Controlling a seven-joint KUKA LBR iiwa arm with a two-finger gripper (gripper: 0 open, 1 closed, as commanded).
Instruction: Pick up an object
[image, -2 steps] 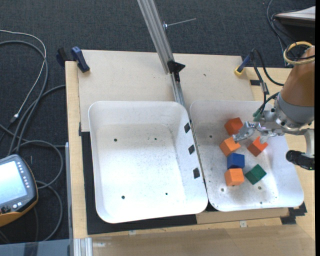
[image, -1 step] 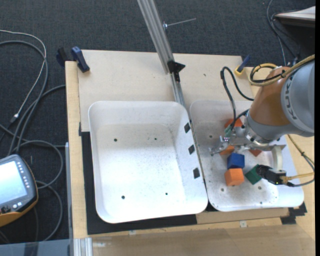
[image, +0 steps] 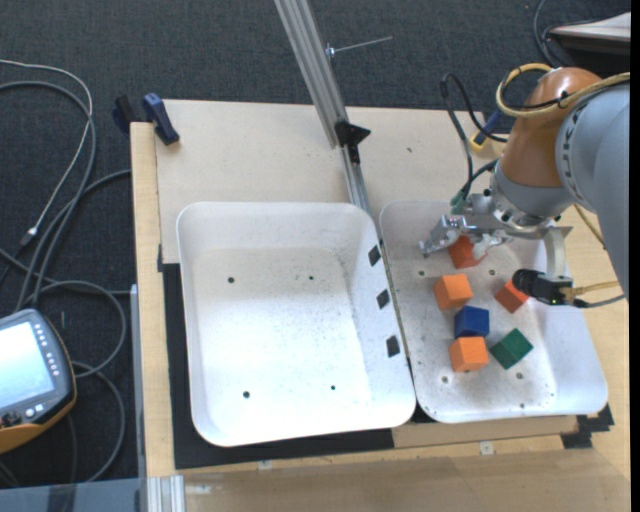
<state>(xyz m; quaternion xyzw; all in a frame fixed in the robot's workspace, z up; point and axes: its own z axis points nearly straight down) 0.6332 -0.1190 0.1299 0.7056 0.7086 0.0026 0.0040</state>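
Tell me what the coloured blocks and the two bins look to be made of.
Blocks, such as the blue one and the green one: probably painted wood or foam; matte, flat colour, crisp edges. Bins: likely thin moulded plastic; smooth white, rounded corners, speckled with dirt.

Two shallow white plastic bins (image: 270, 330) speckled with dark flecks, orange cubes (image: 453, 291), a blue cube (image: 472, 321), a green cube (image: 512, 348), grey arm (image: 590, 140) with orange band, pale wooden bench (image: 250, 150)

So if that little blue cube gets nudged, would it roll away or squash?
The small blue cube has flat faces and sharp edges, so it would probably slide, not roll. It looks rigid, likely wood or foam, so squashing seems unlikely. It sits close against an orange cube, which it might shove along.
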